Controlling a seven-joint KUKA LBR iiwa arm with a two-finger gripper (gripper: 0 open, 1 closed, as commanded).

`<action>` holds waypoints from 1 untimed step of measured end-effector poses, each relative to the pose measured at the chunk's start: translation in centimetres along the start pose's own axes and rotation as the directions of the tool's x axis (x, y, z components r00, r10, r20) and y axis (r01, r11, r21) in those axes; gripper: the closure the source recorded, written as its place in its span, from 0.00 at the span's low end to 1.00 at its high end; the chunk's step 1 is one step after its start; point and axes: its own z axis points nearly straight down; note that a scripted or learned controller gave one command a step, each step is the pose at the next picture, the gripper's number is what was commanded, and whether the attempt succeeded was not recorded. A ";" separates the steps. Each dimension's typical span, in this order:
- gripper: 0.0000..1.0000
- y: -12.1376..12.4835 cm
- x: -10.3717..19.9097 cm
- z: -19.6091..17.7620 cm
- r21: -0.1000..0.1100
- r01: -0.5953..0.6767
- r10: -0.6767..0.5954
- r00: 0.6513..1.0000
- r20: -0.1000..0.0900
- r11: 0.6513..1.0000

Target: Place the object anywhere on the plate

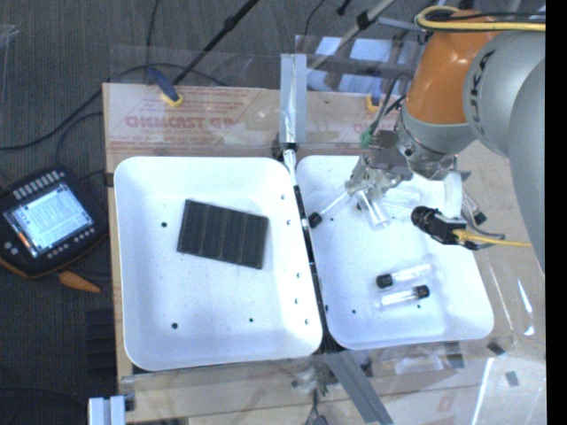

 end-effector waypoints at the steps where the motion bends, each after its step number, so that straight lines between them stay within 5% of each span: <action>1: 1.00 -5.0 7.4 4.1 0.004 -0.206 0.206 0.978 -0.004 0.978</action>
